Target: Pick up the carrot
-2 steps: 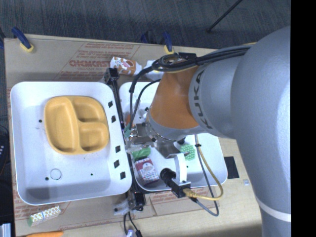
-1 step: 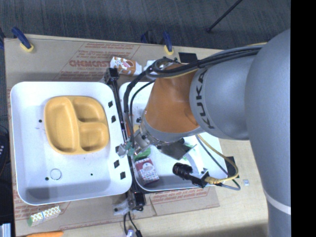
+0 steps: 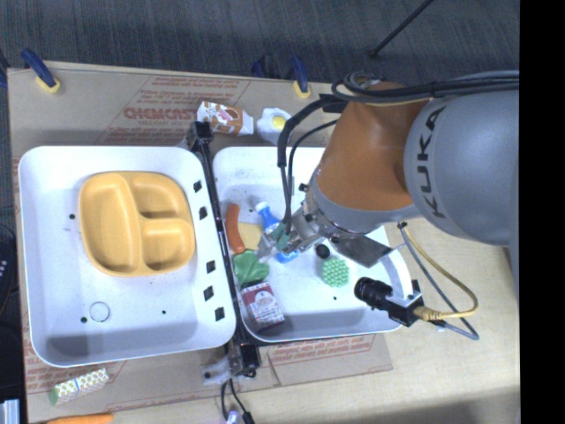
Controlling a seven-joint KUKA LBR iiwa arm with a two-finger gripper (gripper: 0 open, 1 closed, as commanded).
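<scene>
Carrot (image 3: 233,226) lying in right bin (image 3: 291,329) by its left wall, at nine o'clock from gripper (image 3: 284,239). Gripper low over blue-capped bottle (image 3: 265,214) and green toy (image 3: 250,267); finger spread impossible to tell.

Two white bins sit side by side: the left bin (image 3: 35,237) and the right bin (image 3: 309,325). One yellow divided tray (image 3: 137,221) lies in the left bin. Right of the tray, in the right bin, lie one carrot (image 3: 234,228), one blue-capped bottle (image 3: 269,223), one green leafy piece (image 3: 249,266), one red packet (image 3: 262,307) and one green dotted ball (image 3: 335,273). One arm (image 3: 415,166) reaches over the right bin.
</scene>
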